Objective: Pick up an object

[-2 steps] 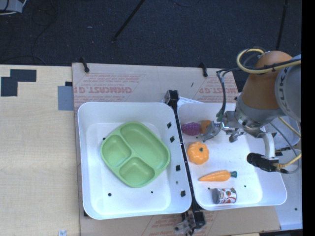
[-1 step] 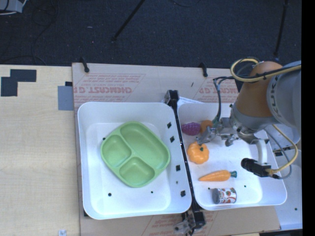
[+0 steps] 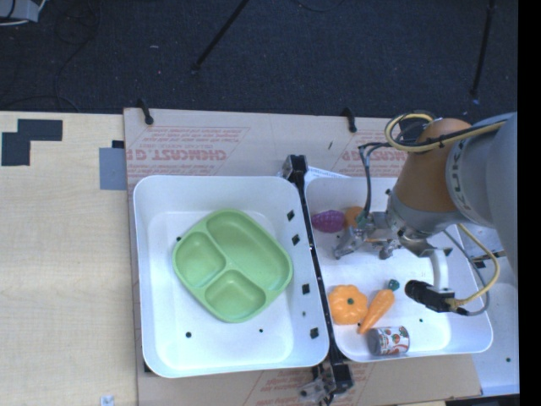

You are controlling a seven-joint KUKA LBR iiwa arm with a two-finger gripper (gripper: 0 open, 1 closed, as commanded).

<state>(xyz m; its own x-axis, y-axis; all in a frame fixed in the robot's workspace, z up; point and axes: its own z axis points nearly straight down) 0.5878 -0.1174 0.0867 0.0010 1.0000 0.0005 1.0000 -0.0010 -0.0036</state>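
Observation:
The right bin (image 3: 470, 338) holds several toy foods. A purple piece (image 3: 328, 221) lies at its far left, with a small orange-yellow piece (image 3: 352, 216) just beside it. Near the front are an orange pumpkin (image 3: 347, 304), a carrot (image 3: 378, 309) leaning against it, and a small can (image 3: 389, 340) on its side. My gripper (image 3: 359, 242) hangs low over the bin's middle, just right of and below the purple piece and above the pumpkin. Nothing shows clearly in its grasp.
The left bin (image 3: 161, 345) bears a green divided plate (image 3: 232, 264) in its middle. A black divider (image 3: 306, 252) runs between the two bins. The grey arm with its orange band (image 3: 431, 184) covers the right bin's far right part.

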